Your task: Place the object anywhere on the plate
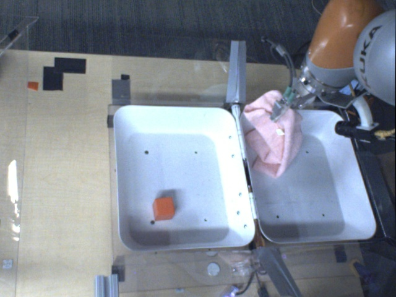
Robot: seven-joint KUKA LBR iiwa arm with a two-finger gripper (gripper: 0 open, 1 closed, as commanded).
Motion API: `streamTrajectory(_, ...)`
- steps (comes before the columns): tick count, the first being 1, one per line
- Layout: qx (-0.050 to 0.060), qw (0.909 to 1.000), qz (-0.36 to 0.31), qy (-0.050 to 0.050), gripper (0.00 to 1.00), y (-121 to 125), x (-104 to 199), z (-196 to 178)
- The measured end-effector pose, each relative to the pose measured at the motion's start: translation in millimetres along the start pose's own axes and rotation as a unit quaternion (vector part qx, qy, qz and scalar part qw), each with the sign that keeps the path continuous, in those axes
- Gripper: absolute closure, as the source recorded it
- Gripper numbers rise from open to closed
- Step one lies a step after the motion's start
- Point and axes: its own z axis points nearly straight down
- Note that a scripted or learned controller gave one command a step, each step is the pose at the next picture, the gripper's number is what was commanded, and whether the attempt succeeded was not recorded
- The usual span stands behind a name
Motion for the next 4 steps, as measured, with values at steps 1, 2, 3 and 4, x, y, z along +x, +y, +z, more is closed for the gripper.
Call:
streamTrajectory(1, -0.001, 0.9800, -0.199, 0.000, 1.00, 14.2, 51.5, -6.6)
streamTrajectory(2, -0.002, 0.9207, -0.390, -0.001, 1.00, 26.5, 96.9, -10.6)
streamTrajectory(3, -0.002, 0.8617, -0.507, -0.001, 1.00, 20.7, 139.7, -8.9)
streamTrajectory(4, -0.002, 0.8613, -0.508, 0.000, 1.00, 30.2, 187.6, -16.0)
